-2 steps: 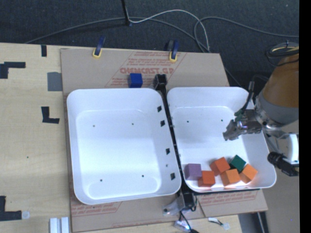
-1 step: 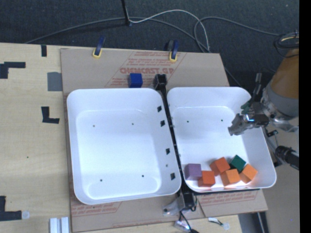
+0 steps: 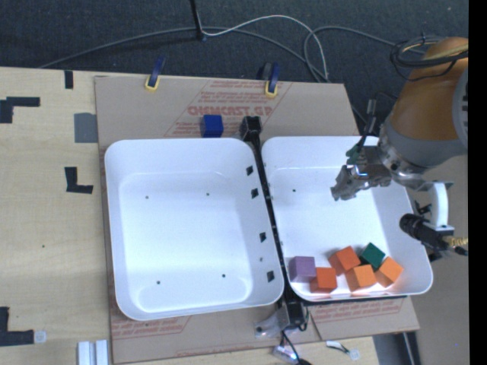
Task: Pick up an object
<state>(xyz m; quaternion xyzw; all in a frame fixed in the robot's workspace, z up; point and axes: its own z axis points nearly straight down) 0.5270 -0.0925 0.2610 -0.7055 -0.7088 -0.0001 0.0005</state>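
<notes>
Robot arm [image 3: 426,112] reaching over the right of two white bins on a cardboard-covered bench.

The left bin [image 3: 122,204] sits beside the right bin [image 3: 304,166], which holds a cluster of small blocks along its near edge: four orange blocks [image 3: 346,258], a purple block [image 3: 303,267] and a green block [image 3: 373,254]. A blue block [image 3: 212,125] lies on the cardboard [image 3: 304,101] behind the left bin. The gripper [image 3: 344,186] hangs above the right bin's bare middle, well apart from the blocks; its opening cannot be told, and nothing shows in it.
</notes>
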